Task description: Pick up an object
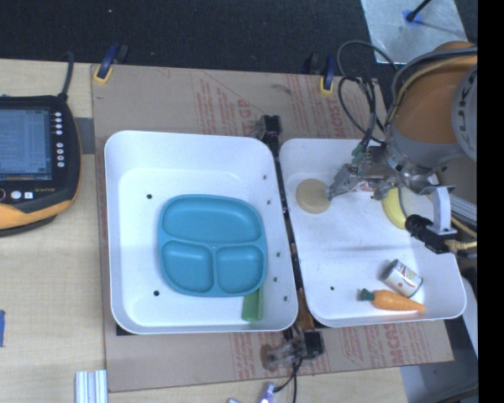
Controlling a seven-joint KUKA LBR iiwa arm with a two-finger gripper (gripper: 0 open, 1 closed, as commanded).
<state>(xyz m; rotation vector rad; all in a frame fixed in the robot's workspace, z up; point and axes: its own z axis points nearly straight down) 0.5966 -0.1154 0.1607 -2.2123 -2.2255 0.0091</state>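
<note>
You've got the gripper (346, 181) low in the right bin (344, 250), just beside a tan disc (312, 196); can't tell jaws open or shut. Same bin: banana (393, 211) under the wrist, small can (402, 277), carrot (393, 302). Left bin (130, 225) holds a blue divided plate (212, 243) and a green piece (252, 307). Pendant (25, 162) sits on the counter (42, 309) at left
</note>
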